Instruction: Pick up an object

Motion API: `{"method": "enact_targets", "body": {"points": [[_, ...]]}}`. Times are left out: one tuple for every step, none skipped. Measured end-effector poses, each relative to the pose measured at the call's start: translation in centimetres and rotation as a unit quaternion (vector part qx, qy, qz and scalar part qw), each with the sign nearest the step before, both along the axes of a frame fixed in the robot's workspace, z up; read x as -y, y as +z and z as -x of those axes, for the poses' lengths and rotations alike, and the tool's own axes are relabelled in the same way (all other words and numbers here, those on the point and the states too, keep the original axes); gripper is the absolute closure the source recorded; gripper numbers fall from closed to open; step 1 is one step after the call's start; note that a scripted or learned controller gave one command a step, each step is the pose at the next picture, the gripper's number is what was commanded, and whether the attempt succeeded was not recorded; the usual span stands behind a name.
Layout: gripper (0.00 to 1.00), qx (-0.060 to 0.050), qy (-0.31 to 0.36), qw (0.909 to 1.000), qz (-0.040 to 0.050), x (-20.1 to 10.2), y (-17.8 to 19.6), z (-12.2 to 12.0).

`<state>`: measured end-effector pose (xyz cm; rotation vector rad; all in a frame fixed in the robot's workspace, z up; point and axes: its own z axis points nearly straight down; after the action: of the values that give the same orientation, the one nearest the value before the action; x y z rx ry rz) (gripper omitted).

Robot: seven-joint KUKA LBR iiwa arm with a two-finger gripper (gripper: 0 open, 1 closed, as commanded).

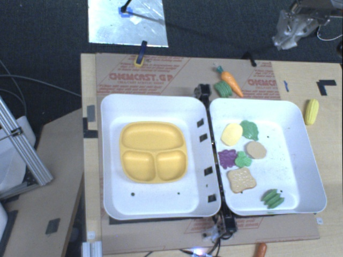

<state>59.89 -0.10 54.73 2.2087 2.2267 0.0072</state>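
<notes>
Hand (pixel 289 31) sits at the top right, well clear of both bins — can't tell its state. Right bin (pixel 308 143) holds the toy food: yellow piece (pixel 231 134), purple grapes (pixel 228 157), toast (pixel 241 180), green beans (pixel 273 198). Left bin (pixel 107 143) carries a yellow divided tray (pixel 153 151).

Glossy white plastic bins (pixel 155 103), matt yellow plastic tray (pixel 154 151), shiny foil sheet (pixel 127 15).

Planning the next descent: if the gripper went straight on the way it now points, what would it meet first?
Hard to say from one view. The gripper seems to point down-left, so probably the dark floor beyond the bench, short of the carrot.
</notes>
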Motion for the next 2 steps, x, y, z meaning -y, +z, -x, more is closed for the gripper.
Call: {"method": "enact_targets", "body": {"points": [[1.0,-0.007,-0.006,1.0,-0.0003,5.8,-9.2,5.0],[1.0,-0.006,-0.006,1.0,-0.0002,9.8,-15.6,10.0]]}}
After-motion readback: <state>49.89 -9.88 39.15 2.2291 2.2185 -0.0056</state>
